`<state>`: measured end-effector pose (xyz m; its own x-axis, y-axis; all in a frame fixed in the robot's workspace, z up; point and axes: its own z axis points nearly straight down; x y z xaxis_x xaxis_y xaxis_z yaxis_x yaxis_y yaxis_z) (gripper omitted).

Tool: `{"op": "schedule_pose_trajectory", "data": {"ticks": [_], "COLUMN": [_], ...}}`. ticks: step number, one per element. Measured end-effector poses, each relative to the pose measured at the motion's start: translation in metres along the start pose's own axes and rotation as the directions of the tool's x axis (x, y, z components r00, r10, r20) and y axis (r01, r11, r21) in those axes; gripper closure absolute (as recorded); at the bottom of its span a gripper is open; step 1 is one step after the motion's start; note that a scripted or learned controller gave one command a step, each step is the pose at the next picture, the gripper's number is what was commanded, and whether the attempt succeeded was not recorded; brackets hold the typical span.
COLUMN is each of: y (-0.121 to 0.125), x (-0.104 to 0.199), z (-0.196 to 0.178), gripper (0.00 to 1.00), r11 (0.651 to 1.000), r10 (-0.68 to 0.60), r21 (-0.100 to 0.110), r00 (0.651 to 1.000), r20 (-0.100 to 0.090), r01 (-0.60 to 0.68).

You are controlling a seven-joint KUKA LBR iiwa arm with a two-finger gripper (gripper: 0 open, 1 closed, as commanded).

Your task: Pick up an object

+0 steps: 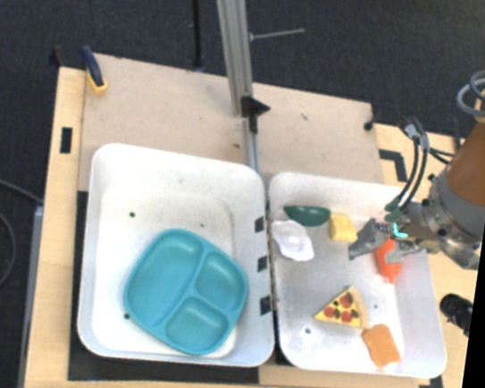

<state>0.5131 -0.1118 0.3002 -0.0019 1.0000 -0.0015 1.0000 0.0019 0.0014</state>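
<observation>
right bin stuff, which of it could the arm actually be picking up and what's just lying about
Could be picked:
orange piece, right at the gripper
pizza slice toy
yellow block
dark green piece
white piece
orange block

Just lying about:
blue divided plate in the left bin
metal post behind the bins

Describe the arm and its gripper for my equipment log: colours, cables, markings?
The arm shows a broad orange band above a grey wrist. Thin dark cables loop along its side. The gripper is grey metal with a small teal light near its base.
</observation>
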Motion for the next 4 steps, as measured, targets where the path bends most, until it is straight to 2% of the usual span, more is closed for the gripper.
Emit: {"op": "schedule_pose_trajectory", "data": {"ticks": [1,4], "y": [0.000,0.018], "x": [0.000,-0.005], "z": [-0.001,0.135], "gripper": [0.00,0.00], "r11": [1.000,1.000], "r10": [0.000,0.002], "r21": [-0.002,0.004], "r00": [1.000,1.000], "r20": [0.000,-0.001], "r01": [0.000,-0.002]}}
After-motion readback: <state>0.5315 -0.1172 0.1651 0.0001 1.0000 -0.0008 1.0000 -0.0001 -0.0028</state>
